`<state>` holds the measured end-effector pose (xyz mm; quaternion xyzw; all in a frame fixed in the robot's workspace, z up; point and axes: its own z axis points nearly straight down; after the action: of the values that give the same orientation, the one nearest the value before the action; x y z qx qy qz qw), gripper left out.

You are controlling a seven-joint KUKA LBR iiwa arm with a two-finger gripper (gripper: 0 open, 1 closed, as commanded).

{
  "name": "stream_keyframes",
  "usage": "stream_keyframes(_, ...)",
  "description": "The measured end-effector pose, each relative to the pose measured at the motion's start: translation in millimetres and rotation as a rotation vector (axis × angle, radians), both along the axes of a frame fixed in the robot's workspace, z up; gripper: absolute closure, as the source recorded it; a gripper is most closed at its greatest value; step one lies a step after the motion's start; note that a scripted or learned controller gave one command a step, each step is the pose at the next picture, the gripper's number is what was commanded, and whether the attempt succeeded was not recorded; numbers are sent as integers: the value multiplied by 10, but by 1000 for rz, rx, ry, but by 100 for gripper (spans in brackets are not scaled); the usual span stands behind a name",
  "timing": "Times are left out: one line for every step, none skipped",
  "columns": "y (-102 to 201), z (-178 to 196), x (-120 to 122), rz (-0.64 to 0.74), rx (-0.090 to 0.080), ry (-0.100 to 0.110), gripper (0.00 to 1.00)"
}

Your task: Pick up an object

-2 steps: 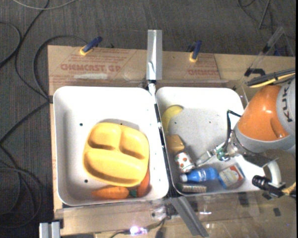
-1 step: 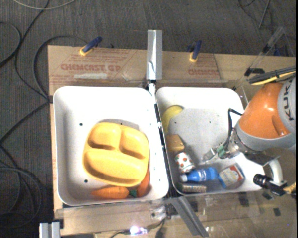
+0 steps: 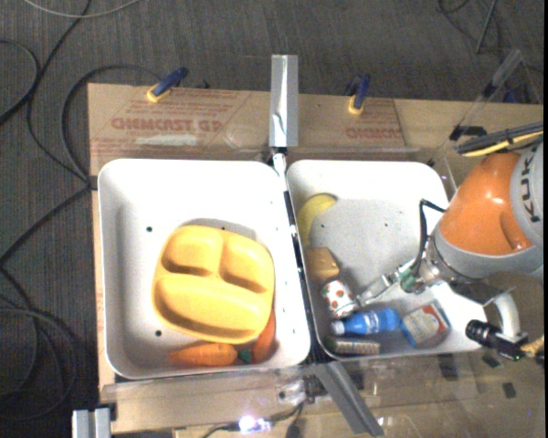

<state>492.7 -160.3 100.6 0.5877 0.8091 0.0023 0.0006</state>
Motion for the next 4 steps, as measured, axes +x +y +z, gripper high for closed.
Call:
stream_keyframes(-17,-120,778,54,-5,-5,0)
stream_keyframes(20,410,1101,248,-7,4,0)
stream_keyframes(162,145,307,361,-4,5,0)
stream_keyframes(149,37,934,342,-2,3,0)
